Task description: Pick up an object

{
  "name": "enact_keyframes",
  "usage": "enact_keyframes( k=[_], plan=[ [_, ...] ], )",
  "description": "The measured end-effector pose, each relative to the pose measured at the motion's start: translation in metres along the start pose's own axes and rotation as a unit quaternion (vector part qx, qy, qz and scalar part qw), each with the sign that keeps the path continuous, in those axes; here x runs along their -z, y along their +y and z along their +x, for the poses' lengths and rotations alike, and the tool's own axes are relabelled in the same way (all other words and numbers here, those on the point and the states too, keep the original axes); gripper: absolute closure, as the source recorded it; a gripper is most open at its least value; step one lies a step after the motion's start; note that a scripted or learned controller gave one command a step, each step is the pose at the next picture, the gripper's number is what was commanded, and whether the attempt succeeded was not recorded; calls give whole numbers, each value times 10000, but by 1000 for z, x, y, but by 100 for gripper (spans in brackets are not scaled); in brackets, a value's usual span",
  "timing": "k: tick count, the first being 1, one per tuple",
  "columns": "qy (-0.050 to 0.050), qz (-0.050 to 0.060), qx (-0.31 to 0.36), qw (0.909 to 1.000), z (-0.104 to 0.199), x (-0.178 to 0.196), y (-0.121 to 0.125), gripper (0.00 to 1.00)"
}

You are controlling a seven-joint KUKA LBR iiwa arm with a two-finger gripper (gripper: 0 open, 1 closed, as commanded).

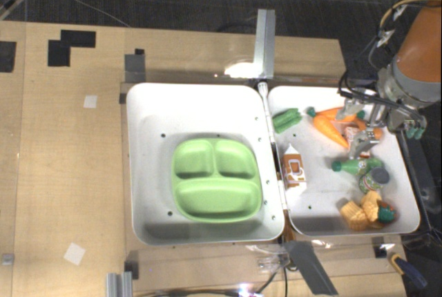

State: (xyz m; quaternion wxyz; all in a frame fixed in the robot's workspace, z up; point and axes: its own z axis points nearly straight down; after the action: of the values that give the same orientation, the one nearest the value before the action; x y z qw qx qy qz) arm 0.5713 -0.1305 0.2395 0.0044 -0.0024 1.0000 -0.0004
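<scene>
In the right bin [314, 216] lie an orange carrot [327, 124], a green vegetable [286, 119], a small white and brown carton [293, 166], a green bottle [347, 166], a can [376, 178] and a yellow toy [357, 213] beside a small red and green piece [387, 214]. My gripper [362, 131] hangs over the bin's far right part, just above the carrot's right end and the green bottle. The wrist hides part of the carrot. Nothing is visibly lifted off the bin floor.
The left bin [148, 150] holds a green divided plate [216, 178]. A metal post [265, 47] rises behind the wall between the two bins. Cables loop off the arm at the upper right [397, 16].
</scene>
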Motion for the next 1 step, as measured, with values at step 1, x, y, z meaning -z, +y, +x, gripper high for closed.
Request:
enact_keyframes(
  k=[1],
  plan=[
    [-8, -2, -501, 9987, -50, -145, 4, 0]
  ],
)
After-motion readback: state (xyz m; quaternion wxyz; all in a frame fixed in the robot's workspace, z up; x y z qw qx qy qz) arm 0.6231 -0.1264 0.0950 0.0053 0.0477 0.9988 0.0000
